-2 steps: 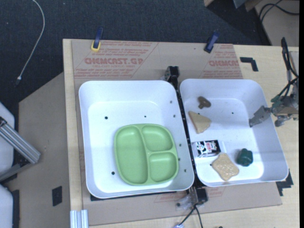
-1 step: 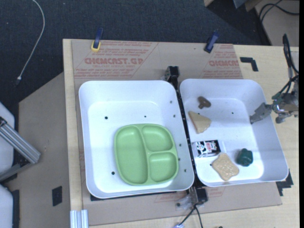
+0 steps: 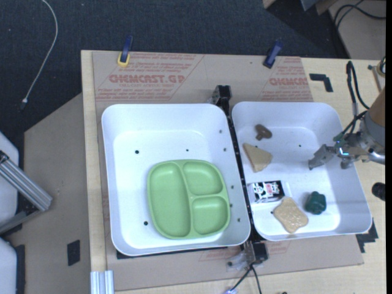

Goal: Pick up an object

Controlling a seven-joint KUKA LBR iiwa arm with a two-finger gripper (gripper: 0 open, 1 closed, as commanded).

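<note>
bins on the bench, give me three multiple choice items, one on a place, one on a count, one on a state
1. Where does the green divided plate lie?
A. in the left bin
B. in the right bin
C. on the floor

2. How many compartments does the plate have?
A. two
B. three
C. five

3. How does the gripper stand to the things in the right bin?
A. it grips the dark green object
B. it grips the black and white card
C. it is over bare bin floor, holding none of them

Answers: 1 A, it sits inside the left bin. 2 B, one long and two smaller. 3 C, the dark green object and card lie apart from it.
</note>
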